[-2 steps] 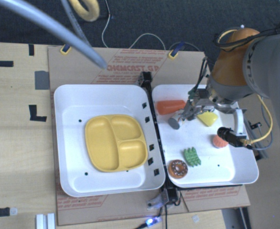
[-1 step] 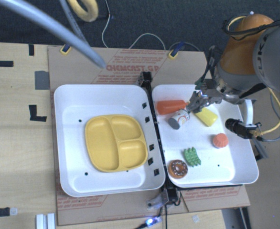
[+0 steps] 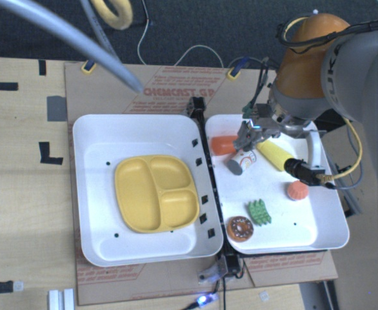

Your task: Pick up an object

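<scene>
A small brown-glazed toy doughnut (image 3: 240,228) with sprinkles lies at the near left corner of the right shallow white bin (image 3: 328,234), close to the divider between the two bins. Just behind it, to the right, is a green knobbly toy (image 3: 258,212). Farther right, apart from both, is a round orange-red piece (image 3: 297,190). Toward the back of the same bin a yellow cylinder (image 3: 273,152) lies slantwise, and an orange block (image 3: 221,144) rests near the bin's left wall. Between these two a small grey cylinder (image 3: 234,165) lies on the bin floor. The tool (image 3: 246,148) of the grey arm (image 3: 344,57) is low over the bin, just behind and to the right of it. Whether the two touch cannot be told, nor whether the tool is released or clenched. The left shallow white bin (image 3: 89,141) holds a yellow divided plastic plate (image 3: 153,192) near its middle. Both bins sit on a cardboard sheet (image 3: 169,86) on the wooden desk (image 3: 21,192).
</scene>
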`<state>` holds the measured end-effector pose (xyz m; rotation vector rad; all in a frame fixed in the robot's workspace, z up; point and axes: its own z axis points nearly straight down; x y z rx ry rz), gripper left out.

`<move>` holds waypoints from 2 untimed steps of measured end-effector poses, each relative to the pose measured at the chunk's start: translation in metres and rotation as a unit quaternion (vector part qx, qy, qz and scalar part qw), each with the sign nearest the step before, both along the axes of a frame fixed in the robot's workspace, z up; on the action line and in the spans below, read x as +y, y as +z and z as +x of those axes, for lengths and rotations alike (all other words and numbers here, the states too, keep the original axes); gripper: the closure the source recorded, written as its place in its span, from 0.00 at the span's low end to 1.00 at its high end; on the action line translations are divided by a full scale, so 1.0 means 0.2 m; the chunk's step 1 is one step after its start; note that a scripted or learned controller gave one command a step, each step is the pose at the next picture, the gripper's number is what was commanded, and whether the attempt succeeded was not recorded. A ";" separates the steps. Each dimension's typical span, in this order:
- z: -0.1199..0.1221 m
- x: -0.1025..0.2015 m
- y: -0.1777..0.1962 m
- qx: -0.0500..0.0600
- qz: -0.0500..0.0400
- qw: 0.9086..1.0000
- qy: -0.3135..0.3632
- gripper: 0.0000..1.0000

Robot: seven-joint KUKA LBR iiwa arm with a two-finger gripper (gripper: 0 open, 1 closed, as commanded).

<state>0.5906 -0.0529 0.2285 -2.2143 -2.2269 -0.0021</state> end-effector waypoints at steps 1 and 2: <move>-0.01 0.29 -0.06 0.001 0.000 1.000 0.001 1.00; -0.02 0.58 0.00 0.001 0.000 1.000 0.001 1.00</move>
